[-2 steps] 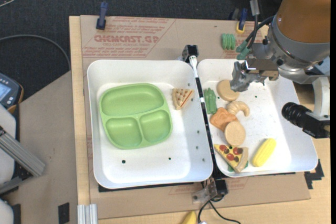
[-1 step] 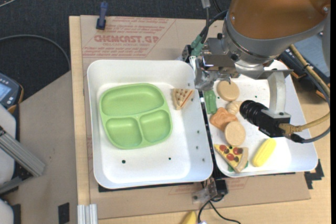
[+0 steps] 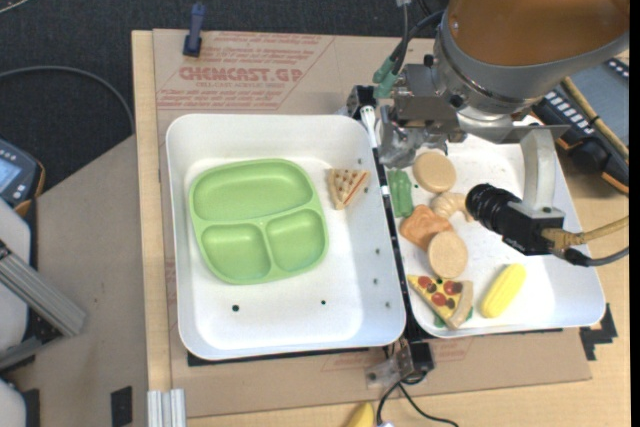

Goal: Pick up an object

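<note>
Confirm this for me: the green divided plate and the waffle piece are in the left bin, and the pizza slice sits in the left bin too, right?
Not quite. The camera view shows the pizza slice in the right bin, near its front corner. The green divided plate and the waffle piece are in the left bin, as you said.

A robotics lab: two white bins (image 3: pixel 190 215) of toy food sit on a cardboard-covered tabletop (image 3: pixel 250 65), loose cables (image 3: pixel 60 80) trailing beside it.
</note>
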`<state>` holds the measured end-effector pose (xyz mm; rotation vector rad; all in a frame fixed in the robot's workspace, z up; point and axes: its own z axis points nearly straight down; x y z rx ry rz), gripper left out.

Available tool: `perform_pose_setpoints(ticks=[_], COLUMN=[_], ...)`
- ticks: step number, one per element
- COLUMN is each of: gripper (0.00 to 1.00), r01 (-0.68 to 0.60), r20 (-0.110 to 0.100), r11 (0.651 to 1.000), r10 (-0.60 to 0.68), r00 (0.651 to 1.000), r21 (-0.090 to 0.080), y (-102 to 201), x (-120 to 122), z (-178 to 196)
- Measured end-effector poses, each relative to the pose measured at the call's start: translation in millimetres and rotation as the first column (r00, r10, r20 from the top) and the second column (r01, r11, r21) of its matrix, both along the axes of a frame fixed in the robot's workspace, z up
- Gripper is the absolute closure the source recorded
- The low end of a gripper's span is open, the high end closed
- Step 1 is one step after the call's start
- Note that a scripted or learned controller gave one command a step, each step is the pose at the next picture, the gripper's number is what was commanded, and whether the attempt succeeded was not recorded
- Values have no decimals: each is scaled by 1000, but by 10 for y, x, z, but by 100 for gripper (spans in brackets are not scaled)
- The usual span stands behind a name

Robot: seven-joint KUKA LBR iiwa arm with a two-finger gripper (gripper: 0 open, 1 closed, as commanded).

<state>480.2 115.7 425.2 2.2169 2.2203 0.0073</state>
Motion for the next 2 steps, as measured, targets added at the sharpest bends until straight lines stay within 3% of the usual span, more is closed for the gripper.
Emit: perform_pose_setpoints(ticks=[2], gripper=[100], r01=[-1], r20=[5], r11=[1000], r10=[1], r00=[1000], r21=[0], y=[9], x=[10], z=[205])
